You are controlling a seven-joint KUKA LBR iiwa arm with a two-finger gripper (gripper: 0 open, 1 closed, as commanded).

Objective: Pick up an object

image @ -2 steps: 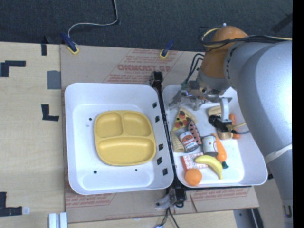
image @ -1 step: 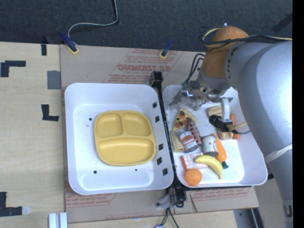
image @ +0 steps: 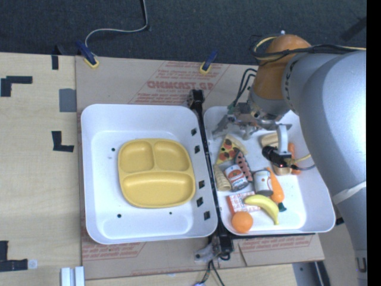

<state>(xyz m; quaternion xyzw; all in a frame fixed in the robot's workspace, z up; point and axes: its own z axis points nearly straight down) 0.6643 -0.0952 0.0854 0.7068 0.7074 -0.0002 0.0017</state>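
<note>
1. Your arm (image: 321, 100) covers the right bin's (image: 309, 216) far right.
2. Left bin (image: 98, 159): just a yellow tray (image: 156, 173), walls open around it.
3. Banana (image: 263, 206), orange (image: 241, 221) crowd the right bin's near edge.
4. Gripper (image: 241, 119): can't tell its state.

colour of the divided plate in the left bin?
Yellow, plain; the divided plate shows clearly in the camera view.

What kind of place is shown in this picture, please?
Probably a robotics lab test bench, not a kitchen. A large grey robot arm with an orange band reaches over two shallow white plastic bins clamped onto a cardboard sheet, and the food is toy-like: a small yellow plastic banana, beside a yellow compartment plate.
</note>
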